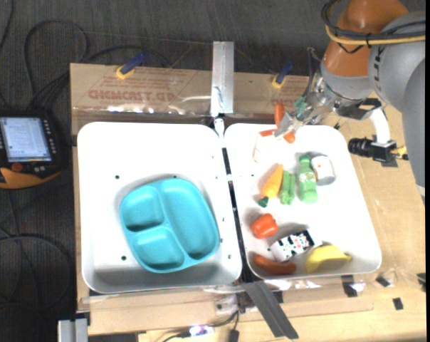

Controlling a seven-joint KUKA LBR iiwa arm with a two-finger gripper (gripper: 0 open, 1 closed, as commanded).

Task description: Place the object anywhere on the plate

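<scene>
A light blue plate (169, 223) with three compartments lies in the left white bin (101, 144) and nothing rests on it. My gripper (290, 125) hangs over the far edge of the right bin (347, 212), well away from the plate. Small red-orange bits show around its tip, and I cannot tell what they are. Below it in the right bin lie an orange carrot (273, 180), a green pod (288, 188), a green bottle (307, 180) and a small white-grey piece (322, 168).
Nearer the front of the right bin lie a red pepper (265, 225), a black-and-white box (292, 244), a yellow banana (326, 258) and a red sausage (274, 265). A metal divider post (223, 77) stands behind the bins. A control pendant (23, 144) lies at far left.
</scene>
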